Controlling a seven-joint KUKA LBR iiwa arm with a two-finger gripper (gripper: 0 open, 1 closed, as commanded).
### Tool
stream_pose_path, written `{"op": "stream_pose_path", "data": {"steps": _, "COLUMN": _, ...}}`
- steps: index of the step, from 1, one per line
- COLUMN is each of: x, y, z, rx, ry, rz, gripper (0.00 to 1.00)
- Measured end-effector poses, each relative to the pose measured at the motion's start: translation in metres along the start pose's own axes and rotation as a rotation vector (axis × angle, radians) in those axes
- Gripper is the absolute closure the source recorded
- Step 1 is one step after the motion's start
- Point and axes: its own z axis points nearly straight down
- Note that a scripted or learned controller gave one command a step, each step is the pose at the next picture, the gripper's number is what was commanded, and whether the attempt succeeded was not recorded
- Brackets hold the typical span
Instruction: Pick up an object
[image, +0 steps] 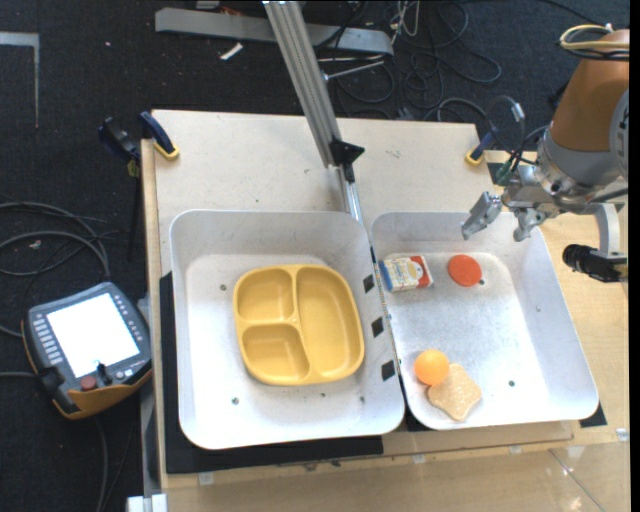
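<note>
In the right bin (545, 330) lie a small milk carton (405, 272), a flat red-orange disc (464, 269), an orange ball (431, 367) and a tan bread-shaped piece (455, 394) touching the ball. My gripper (503, 220) hangs over the bin's far right corner, above and to the right of the red disc. Its two fingers stand apart with nothing between them. The grey arm with its orange band (590, 110) comes in from the right.
The left bin (200, 260) holds a yellow three-compartment tray (298, 323). A slanted metal pole (315, 95) rises behind the bins. Yellow clamps (160, 140) sit at the bench's back corners. A teach pendant (85, 345) lies on the floor at the left.
</note>
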Motion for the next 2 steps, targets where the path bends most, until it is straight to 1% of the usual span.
{"op": "stream_pose_path", "data": {"steps": 1, "x": 0.002, "y": -0.003, "z": 0.044, "rx": 0.001, "ry": 0.001, "rz": -0.001, "gripper": 0.00}}
{"op": "stream_pose_path", "data": {"steps": 2, "x": 0.002, "y": 0.004, "z": 0.091, "rx": 0.001, "ry": 0.001, "rz": -0.003, "gripper": 0.00}}
